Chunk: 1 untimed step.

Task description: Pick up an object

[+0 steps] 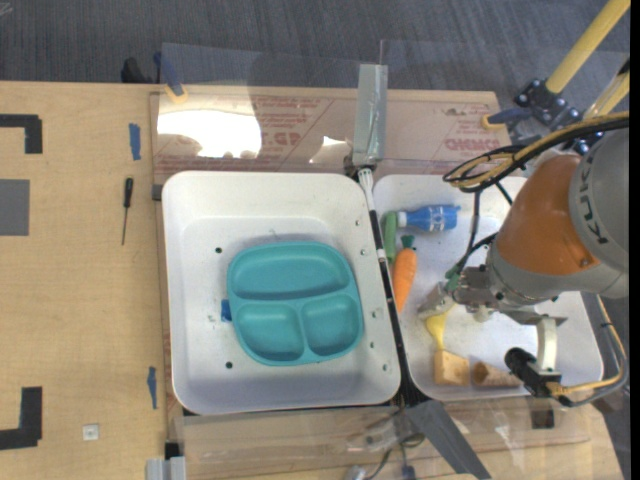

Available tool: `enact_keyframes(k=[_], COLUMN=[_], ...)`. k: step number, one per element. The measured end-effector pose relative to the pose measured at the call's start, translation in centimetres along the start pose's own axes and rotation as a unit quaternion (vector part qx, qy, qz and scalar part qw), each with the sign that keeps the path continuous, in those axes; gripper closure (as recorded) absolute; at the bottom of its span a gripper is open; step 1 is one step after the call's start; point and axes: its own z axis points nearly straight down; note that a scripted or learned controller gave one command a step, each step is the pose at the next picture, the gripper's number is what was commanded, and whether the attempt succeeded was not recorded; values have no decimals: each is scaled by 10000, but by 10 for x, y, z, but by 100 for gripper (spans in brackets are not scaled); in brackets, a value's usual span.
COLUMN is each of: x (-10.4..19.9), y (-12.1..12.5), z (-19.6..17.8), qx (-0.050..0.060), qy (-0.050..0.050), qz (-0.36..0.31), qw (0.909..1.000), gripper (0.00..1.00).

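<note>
One gripper [447, 300] beside yellow object [437, 326]

Legible markings: one partial marking only.

The grey arm housing [608, 208] carries large black letters at the frame's right edge, cut off; "KU" can be read. The cardboard sheet [300, 118] behind the bins bears red print, mirrored and blurred, not readable. The bottle [428, 218] label is too small to read.
</note>
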Motion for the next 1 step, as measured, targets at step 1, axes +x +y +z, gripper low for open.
enact_keyframes(k=[1], x=[0], y=[2], z=[-11], qx=[-34], qy=[-5], qz=[10], qw=[10000], gripper=[100])
